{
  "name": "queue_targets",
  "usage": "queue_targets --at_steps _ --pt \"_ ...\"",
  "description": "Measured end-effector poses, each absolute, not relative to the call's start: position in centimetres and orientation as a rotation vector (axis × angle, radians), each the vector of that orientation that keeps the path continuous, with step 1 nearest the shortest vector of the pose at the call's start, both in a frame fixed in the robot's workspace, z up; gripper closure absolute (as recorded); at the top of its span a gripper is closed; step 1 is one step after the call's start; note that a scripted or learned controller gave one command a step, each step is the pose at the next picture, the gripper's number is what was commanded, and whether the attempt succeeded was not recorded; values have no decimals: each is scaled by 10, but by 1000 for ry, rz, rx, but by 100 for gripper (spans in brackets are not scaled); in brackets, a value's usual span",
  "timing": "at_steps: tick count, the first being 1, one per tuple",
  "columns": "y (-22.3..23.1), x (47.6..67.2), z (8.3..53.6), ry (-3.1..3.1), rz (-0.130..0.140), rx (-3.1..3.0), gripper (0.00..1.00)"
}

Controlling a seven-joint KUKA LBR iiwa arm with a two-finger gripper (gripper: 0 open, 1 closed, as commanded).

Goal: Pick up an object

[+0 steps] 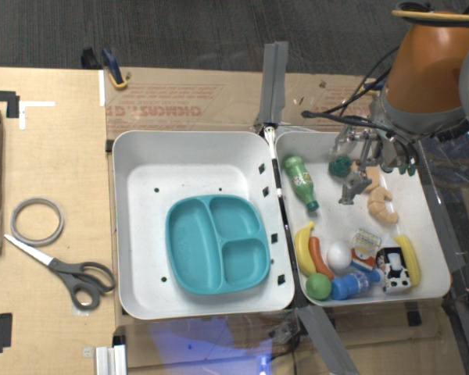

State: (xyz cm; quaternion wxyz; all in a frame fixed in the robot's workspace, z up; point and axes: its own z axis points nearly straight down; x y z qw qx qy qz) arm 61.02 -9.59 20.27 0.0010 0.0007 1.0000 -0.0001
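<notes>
Grey tool (358, 180) hangs low over the right bin (431, 209), fingers spread and pinching nothing, poised beside the croissant (381, 205), so the pick is not yet made

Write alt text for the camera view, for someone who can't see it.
The tool hangs over the right bin, above a green bottle, croissant, banana and other small toys. The left bin holds a teal divided plate; scissors and a tape roll lie on the bench.
</notes>
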Motion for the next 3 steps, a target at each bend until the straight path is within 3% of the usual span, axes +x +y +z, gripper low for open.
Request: queue_targets --at_steps 1,2,3 --pt "-96 613 93 3129 -1 -232 0" --pt "-223 582 131 3133 -3 -131 0" --pt "-208 539 108 3104 -19 38 0"
